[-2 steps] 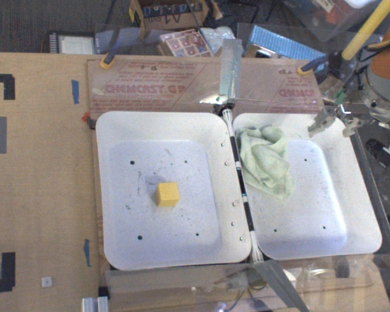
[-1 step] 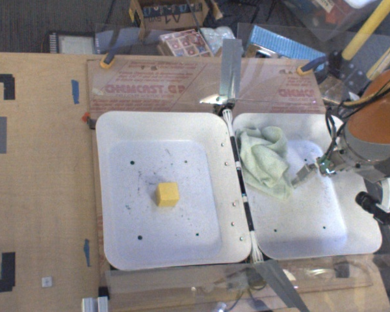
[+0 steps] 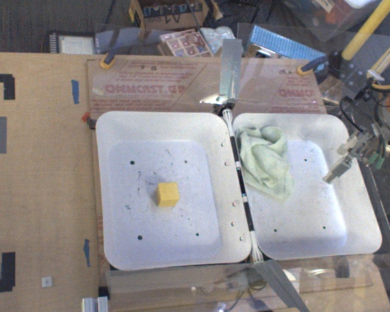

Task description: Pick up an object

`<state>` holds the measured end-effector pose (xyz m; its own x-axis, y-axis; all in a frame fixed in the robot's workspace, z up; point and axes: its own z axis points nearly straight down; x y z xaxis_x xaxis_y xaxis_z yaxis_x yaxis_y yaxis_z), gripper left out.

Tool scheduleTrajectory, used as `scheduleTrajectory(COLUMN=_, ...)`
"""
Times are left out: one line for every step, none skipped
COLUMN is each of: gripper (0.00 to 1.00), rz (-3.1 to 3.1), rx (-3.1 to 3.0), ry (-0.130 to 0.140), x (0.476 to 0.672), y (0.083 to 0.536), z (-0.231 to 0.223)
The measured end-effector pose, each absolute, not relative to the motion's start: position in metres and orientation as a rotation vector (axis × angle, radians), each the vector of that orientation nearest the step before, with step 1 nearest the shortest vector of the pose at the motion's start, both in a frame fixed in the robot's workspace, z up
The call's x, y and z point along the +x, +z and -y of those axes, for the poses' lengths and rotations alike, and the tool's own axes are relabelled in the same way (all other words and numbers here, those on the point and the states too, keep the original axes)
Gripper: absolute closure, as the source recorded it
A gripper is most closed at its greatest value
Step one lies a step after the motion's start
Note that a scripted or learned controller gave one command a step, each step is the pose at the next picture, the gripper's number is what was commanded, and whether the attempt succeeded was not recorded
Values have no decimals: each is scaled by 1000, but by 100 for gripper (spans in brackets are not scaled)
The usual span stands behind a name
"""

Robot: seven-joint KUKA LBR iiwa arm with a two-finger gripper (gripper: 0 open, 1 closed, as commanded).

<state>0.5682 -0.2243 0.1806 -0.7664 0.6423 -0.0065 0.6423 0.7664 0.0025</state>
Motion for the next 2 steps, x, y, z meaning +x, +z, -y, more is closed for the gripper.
scheduleTrajectory(gripper=0, rz=-3101, rx=445, ry=-1, x=630, y=204, z=223)
scheduleTrajectory(gripper=0, rz=-3135, rx=-137, ry=1, x=597, y=144, z=224)
